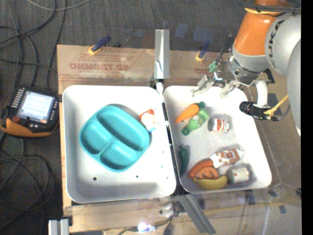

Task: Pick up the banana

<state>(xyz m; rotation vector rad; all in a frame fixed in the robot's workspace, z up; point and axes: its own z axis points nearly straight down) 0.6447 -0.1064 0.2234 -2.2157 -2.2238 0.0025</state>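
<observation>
The banana [213, 182] lies along the right bin's [261, 146] near rim, long axis crosswise, well below the gripper [213, 86], which hovers with fingers spread over the far rim, pinching nothing.

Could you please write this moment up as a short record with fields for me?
target: banana, near edge of right bin, untouched
touching target: orange curved toy
gripper: fingers open, above the bin's far edge
nearest to gripper: carrot, green bottle
other right-bin items: can, carton
left bin: teal divided tray
</observation>
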